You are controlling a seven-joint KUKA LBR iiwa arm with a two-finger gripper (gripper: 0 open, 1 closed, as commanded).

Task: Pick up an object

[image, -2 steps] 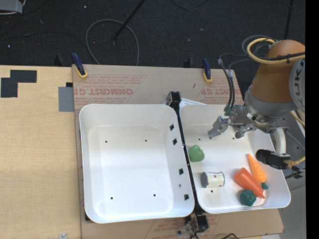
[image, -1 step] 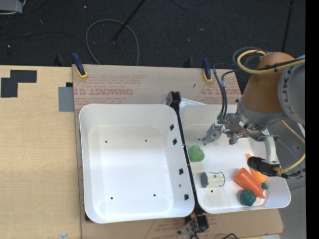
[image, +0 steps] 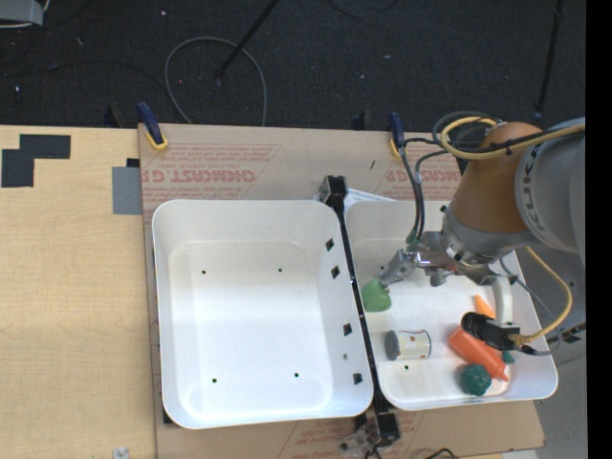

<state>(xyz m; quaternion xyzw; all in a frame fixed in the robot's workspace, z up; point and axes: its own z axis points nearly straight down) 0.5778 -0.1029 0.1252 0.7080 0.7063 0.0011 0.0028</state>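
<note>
The claw (image: pixel 390 273) hangs low in the right white plastic bin (image: pixel 535 390), tips just above the small rounded green object (image: pixel 377 297); whether they are spread I cannot tell. Best to descend squarely, since its smooth curve could slip. Farther right lie an orange carrot-like piece (image: pixel 478 350) and a grey-capped cylinder (image: pixel 409 343).

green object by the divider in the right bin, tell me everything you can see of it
The green object is a small, rounded, light green lump with a smooth, matte look; its material is unclear. It lies on the floor of the right bin, close against the left wall beside the black divider. The gripper sits just above and to its right, its tip at the object's upper edge. Whether they touch cannot be told.
</note>
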